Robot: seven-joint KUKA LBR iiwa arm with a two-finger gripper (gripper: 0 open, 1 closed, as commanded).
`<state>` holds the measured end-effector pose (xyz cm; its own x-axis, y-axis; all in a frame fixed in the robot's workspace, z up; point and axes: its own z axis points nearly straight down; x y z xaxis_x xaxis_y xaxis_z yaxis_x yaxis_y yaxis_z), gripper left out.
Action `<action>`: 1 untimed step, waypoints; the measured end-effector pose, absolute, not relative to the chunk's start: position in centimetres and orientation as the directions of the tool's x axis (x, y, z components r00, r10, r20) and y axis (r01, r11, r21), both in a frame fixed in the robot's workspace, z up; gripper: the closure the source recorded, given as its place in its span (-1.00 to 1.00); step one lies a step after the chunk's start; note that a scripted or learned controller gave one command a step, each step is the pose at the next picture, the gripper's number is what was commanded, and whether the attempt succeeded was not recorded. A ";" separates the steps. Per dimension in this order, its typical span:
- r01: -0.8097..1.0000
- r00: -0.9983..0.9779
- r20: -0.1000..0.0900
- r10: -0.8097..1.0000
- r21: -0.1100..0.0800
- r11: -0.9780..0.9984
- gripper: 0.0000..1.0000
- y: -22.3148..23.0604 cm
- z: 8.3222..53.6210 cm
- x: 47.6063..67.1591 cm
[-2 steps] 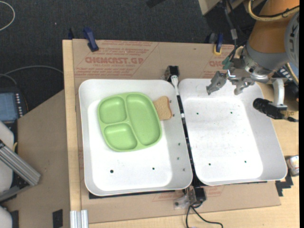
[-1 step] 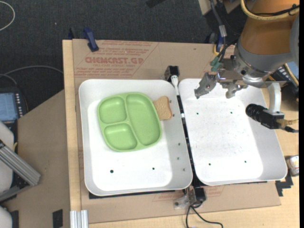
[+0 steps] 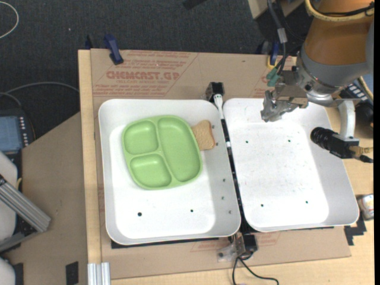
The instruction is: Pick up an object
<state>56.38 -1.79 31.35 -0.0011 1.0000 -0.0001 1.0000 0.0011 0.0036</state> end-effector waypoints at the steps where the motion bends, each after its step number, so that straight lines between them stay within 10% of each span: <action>1: 1.000 -0.004 0.002 1.000 -0.005 0.004 1.00 2.0 30.4 52.6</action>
<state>52.55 2.03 30.43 -0.0039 1.0000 0.0017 1.0000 0.0039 -0.0052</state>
